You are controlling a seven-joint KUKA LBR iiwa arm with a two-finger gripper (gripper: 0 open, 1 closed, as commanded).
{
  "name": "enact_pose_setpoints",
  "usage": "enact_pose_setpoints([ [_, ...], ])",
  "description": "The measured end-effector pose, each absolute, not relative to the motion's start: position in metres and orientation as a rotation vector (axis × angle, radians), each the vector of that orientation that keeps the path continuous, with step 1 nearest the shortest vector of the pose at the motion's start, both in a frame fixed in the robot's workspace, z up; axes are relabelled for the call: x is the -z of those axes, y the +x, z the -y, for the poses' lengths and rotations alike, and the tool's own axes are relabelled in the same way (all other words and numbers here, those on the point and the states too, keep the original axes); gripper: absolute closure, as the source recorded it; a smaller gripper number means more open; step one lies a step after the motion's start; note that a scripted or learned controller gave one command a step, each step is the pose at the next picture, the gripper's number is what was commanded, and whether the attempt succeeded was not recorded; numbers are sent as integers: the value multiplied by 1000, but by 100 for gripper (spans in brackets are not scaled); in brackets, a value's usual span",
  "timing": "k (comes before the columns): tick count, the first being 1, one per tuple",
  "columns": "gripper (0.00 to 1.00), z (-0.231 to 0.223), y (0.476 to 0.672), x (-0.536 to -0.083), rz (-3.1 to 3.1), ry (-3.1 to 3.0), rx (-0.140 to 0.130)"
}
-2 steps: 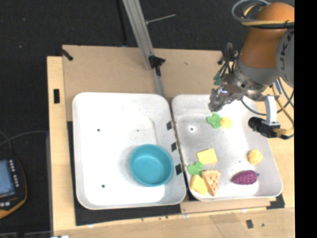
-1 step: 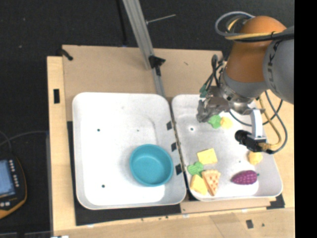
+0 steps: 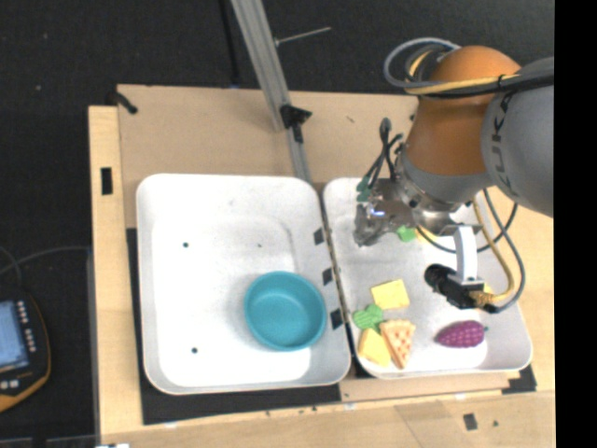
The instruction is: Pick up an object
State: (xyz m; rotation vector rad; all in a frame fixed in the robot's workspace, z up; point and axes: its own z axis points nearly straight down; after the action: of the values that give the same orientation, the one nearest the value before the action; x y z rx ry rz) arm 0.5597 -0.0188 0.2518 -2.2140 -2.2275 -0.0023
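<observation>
Looming closest to us, the grey arm (image 3: 508,147) is reaching in from 3 o'clock, its gripper (image 3: 373,224) hanging over the right bin (image 3: 448,362) at 10 o'clock. We are unable to tell whether the pincer is open or closed. A small green piece (image 3: 406,234) is lying just beside it. A yellow block (image 3: 390,294), a wedge (image 3: 401,342) and purple grapes (image 3: 460,334) are sitting toward 6 o'clock. A teal bowl (image 3: 284,309) is resting in the left bin (image 3: 205,250) at 5 o'clock.

Teal bowl (image 3: 283,310), purple grape bunch (image 3: 461,334), yellow block (image 3: 391,294), small green piece (image 3: 368,317).
</observation>
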Motion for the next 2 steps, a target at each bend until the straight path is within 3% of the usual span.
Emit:
enact_pose_setpoints([
  [2,100,-66,502,-232,2227,-2214,0],
])
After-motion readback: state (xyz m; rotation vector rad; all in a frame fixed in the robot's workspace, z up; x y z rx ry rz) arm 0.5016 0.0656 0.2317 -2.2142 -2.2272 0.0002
